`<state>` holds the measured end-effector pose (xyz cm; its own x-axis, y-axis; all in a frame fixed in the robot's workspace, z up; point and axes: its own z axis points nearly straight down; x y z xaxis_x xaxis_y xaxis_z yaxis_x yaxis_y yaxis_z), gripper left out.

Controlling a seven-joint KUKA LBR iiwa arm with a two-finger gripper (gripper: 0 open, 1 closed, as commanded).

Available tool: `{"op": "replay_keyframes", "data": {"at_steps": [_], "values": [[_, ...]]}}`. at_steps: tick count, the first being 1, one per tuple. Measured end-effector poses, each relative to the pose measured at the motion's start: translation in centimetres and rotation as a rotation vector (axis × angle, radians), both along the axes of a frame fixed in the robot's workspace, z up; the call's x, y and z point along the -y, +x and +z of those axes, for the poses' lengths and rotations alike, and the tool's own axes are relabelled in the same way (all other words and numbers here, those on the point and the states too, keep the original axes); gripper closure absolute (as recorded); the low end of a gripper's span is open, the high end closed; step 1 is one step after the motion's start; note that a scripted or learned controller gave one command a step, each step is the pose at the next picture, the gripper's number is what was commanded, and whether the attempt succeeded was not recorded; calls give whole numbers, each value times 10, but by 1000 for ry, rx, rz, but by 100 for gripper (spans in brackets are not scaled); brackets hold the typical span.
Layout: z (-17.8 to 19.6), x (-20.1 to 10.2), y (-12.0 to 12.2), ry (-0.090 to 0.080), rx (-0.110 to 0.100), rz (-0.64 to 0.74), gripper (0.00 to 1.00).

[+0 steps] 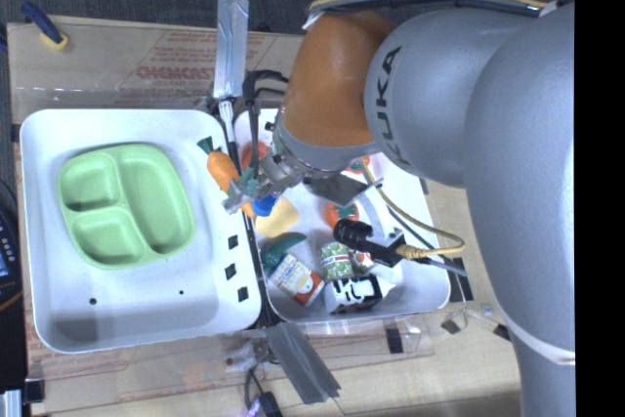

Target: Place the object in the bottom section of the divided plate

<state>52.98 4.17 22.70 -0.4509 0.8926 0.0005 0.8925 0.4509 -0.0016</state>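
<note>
Several toys (322,273) beneath arm (430,93), possibly carrot (223,169).

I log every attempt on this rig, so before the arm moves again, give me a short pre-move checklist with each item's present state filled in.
1. Green divided plate sits in the left bin: ok.
2. Plate's sections bare, ready to receive: ok.
3. Object seen between the fingers of the gripper: cannot tell; the wrist hides them.
4. Gripper over the plate: not ok; it sits at the divider between the bins, beside the toy carrot.
5. Carrot's place: cannot tell whether it rests on the bin rim or is lifted.
6. Other items, such as the small cartons, lie in the right bin, apart from the plate: ok.
</note>
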Motion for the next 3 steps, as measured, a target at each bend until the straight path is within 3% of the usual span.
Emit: {"op": "replay_keyframes", "data": {"at_steps": [1, 2, 3], "values": [[5, 18, 9, -1, 1, 218, 100], [-8, -66, -4, -1, 0, -351, 100], [-8, -66, -3, -1, 0, -352, 0]]}}
